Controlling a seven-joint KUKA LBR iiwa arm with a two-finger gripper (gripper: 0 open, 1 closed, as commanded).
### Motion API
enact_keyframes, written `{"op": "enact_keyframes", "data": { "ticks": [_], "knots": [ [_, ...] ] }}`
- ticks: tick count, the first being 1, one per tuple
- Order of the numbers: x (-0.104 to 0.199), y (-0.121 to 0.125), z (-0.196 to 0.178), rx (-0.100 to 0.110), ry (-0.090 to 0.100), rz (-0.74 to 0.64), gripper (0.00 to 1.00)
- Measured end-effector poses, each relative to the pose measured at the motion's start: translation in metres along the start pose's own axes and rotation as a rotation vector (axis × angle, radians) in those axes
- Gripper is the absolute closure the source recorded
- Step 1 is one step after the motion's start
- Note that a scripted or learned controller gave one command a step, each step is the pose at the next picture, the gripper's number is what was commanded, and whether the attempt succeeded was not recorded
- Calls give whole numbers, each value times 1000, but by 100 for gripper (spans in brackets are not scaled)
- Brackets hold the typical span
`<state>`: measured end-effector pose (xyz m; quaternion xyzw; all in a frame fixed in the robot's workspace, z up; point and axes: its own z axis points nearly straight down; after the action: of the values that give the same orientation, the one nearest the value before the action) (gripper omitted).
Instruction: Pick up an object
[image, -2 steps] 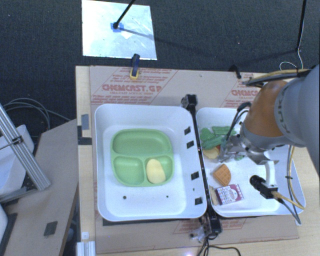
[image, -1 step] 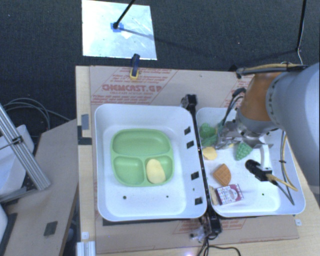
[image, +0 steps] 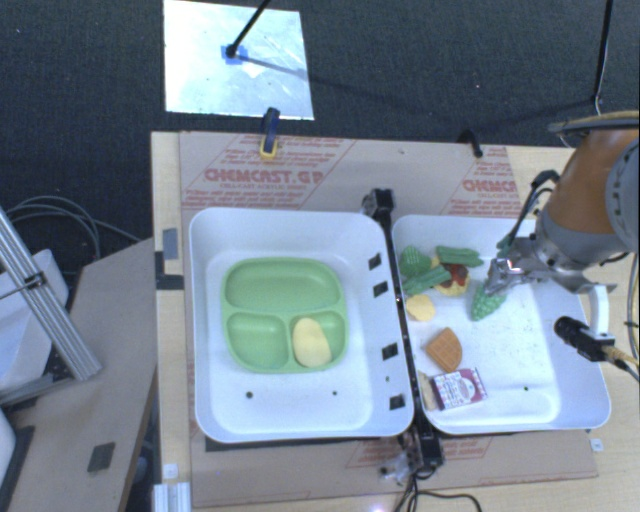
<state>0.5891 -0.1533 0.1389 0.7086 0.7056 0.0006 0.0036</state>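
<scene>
Green toy corn (image: 487, 301) sits at the jaws (image: 503, 274), grip unclear, arm cut off at right.

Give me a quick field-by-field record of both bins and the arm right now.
left bin: shallow white bin with a green divided plastic plate
plate contents: pale yellow oval toy food in its lower right compartment
right bin: shallow white bin with a cluster of small toy foods
cluster: green leafy piece, orange wedge, small maroon and white box, green textured cone-shaped toy
gripper: two-finger gripper just above the cone-shaped toy
grip state: cannot tell
</scene>
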Motion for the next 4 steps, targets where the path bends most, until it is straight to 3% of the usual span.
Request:
{"op": "enact_keyframes", "data": {
  "ticks": [2,3,4],
  "knots": [
    [5,2,-18,-3,1,-14,100],
    [4,2,-18,-2,1,-14,0],
    [-19,14,59,8,3,-4,0]
  ]
}}
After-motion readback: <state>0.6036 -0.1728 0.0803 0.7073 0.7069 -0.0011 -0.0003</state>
